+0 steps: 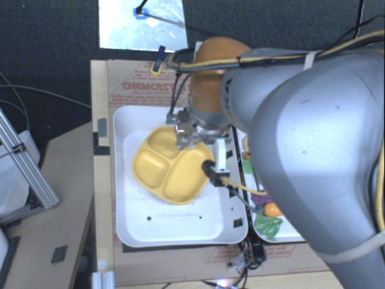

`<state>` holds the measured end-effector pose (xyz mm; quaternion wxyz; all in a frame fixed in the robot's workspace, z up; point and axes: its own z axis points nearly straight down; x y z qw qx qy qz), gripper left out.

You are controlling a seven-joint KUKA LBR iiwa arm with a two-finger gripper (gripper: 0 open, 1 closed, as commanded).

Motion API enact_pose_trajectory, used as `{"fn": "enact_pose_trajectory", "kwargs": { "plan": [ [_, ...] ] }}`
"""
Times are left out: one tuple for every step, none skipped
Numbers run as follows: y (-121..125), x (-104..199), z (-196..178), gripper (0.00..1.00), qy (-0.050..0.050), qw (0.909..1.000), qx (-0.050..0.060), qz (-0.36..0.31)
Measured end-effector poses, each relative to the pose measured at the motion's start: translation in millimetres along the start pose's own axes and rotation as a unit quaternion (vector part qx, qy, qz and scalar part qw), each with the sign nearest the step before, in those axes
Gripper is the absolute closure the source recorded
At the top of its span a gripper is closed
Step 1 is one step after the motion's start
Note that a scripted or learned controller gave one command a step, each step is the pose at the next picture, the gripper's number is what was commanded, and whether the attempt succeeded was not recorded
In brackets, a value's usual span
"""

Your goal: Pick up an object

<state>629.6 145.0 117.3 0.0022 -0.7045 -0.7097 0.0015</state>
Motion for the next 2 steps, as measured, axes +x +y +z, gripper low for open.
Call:
{"fn": "enact_pose_trajectory", "kwargs": {
  "plan": [
    [37,-79,-72,1.0,-0.002,1.0,-0.007,0.006],
    [9,-9,-42,1.0,0.001,1.0,-0.002,-0.001]
  ]
}}
